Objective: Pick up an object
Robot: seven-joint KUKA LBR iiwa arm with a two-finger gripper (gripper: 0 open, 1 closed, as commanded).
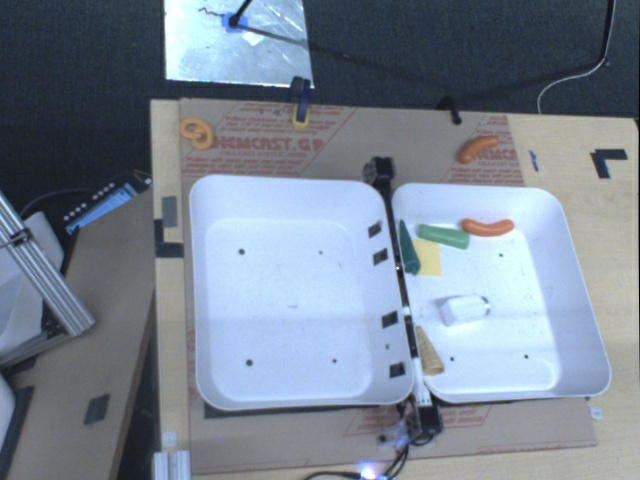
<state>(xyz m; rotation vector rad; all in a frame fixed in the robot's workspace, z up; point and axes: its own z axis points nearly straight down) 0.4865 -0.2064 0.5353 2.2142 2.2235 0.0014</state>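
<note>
I see a white block (463, 309) in the right bin (578, 298), near a green piece (442, 235) touching an orange sausage (486, 227).

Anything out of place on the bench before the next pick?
Yes. An orange sausage and a pretzel-like ring lie on the board outside the bins. In the right bin, a tan cone sits wedged against the divider wall.

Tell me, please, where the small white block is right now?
The small white block lies in the right white bin, near its middle, below the yellow square.
</note>
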